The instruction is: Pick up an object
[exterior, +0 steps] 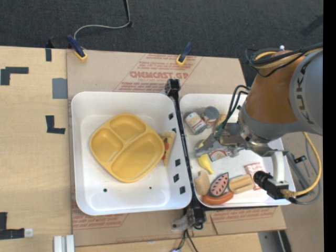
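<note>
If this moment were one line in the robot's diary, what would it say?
arm: over right bin | gripper: low among toys | left bin: yellow tray | lifted: nothing seen

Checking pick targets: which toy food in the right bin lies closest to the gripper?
The yellow banana, just below the gripper; the watermelon slice and bread roll lie nearer the bin's front edge.

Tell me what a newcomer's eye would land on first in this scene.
Most likely the big yellow divided plate, lying tilted in the left bin. Next, the grey and orange arm reaching in from the right, its gripper low over the right bin. That bin holds a clutter of toy food, including a watermelon slice near the front.
</note>
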`<state>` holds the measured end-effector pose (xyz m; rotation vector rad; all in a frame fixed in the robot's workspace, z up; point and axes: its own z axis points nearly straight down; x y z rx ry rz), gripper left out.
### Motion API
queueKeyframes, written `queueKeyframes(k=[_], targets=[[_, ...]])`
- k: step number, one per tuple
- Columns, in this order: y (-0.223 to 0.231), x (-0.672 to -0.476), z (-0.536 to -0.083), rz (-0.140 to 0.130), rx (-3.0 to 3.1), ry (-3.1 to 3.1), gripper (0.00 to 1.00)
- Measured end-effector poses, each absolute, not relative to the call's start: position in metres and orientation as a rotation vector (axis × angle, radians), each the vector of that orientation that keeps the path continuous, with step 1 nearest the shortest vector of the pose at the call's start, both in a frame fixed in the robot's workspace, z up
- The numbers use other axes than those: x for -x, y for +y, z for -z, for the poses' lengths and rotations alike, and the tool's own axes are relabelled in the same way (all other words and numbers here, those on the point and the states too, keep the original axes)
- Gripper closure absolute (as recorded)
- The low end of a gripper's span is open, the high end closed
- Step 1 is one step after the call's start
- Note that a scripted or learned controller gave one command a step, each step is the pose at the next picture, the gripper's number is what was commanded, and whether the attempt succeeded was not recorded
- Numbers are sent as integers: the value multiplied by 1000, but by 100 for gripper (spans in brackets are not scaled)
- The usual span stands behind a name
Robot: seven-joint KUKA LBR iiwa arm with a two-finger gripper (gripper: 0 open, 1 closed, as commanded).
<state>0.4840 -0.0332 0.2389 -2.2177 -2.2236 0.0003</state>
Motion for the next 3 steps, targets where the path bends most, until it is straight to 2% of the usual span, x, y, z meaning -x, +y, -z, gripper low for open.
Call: queueKeyframes(k=[3], targets=[[-45,-484,-249,0,2217,-2224,100]])
